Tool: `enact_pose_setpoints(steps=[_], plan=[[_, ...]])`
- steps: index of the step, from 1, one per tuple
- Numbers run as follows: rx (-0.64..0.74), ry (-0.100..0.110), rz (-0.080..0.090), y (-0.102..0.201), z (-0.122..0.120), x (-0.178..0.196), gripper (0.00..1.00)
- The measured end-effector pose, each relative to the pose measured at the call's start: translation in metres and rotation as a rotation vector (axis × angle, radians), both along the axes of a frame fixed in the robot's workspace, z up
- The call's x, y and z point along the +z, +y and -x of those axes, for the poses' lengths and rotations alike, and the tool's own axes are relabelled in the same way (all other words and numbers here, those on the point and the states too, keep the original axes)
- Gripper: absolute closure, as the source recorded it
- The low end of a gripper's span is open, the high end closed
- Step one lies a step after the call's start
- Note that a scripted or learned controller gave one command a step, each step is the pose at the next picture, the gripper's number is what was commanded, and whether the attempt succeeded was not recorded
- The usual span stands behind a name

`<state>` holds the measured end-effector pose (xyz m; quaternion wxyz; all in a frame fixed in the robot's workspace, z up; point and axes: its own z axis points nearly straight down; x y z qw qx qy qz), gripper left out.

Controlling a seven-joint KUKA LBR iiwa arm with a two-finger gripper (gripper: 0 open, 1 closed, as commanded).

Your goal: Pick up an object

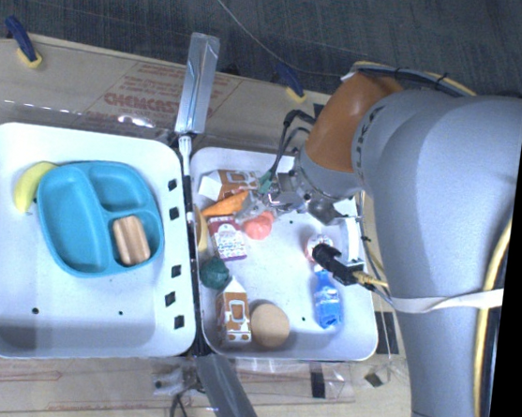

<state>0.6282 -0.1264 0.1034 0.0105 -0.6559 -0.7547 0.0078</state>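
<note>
Two white bins sit side by side on my bench; the right bin (358,342) holds the clutter. My gripper (277,193) hangs low over a carrot (225,205) and red ball (258,226) — grip state unreadable. I judge this the reach; next comes a clean descent.

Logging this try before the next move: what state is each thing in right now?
claw: low over the right bin's far end, among the items.
blue divided plate: flat in the left bin, holding the bread roll.
bread roll: in the plate's right compartment.
banana: partly under the plate's left edge.
small carton: lying beside the egg.
</note>
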Motion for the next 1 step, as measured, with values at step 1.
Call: enact_pose_setpoints(steps=[1], plan=[[0.038, -0.030, 0.000, 0.0554, 0.0599, 0.0915, 1.00]])
